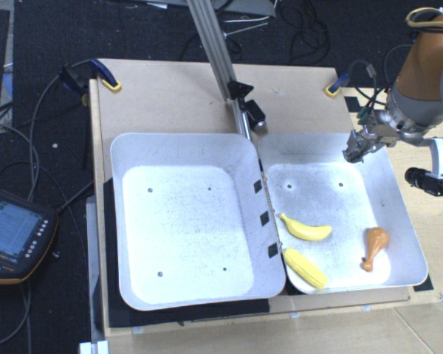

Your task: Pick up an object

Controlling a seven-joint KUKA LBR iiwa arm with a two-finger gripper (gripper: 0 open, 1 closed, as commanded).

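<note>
gripper [354, 153]: over the right bin's [399, 198] far right edge, finger state cannot be told | banana [307, 229]: yellow, curved, in right bin near left wall | corn cob [306, 269]: yellow, front left corner | drumstick [373, 246]: orange-brown, front right

One camera watches me from above the desk [170, 102], fixed and tilted, looking down at a slant so the far edge sits high in the frame and the near edge low. It stands far enough back to take in both bins [184, 220], the whole desk top and a strip of dark floor [44, 43] beyond and to the left. A metal pole [214, 43] rises from the desk's middle toward the lens. My arm [421, 72] enters from the frame's right.
</note>
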